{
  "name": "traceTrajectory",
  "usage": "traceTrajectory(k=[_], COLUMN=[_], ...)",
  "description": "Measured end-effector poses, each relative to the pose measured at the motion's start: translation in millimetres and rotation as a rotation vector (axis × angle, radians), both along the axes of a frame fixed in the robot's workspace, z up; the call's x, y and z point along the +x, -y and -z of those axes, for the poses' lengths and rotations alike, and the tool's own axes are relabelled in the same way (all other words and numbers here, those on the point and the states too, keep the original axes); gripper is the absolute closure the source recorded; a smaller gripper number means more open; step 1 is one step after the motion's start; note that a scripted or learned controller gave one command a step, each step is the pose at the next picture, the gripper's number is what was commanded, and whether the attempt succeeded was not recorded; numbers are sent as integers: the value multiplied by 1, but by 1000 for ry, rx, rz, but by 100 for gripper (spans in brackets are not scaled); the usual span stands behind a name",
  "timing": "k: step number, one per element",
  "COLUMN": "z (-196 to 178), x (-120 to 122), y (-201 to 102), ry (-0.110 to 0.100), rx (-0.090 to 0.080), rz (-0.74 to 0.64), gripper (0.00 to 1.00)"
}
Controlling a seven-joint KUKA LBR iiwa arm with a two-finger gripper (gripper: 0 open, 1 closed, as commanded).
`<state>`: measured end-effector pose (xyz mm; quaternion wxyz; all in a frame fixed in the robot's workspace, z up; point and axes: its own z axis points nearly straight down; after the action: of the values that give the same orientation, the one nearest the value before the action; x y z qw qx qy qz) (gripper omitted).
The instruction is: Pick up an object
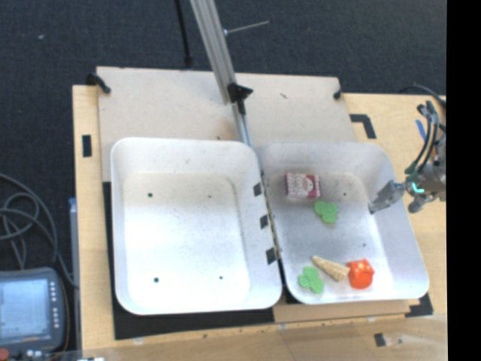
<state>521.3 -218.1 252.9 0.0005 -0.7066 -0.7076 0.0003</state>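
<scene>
I see the gripper (391,195) hanging at the right bin's (391,292) right rim, and I cannot tell its state. Left of it, apart, lies a green clover piece (326,211); farther left sits a small red-and-white box (302,186). Below it rest an orange-red toy (361,274), a tan cone (330,268) touching that, and a second green piece (310,280).

Matt white plastic bins (188,224), bare wooden bench (86,201)
</scene>
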Motion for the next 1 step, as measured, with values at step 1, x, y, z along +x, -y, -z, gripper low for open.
traceTrajectory(k=[1], z=[-2], x=[1], y=[0], ry=[4], rx=[-1], rz=[0], gripper=[0])
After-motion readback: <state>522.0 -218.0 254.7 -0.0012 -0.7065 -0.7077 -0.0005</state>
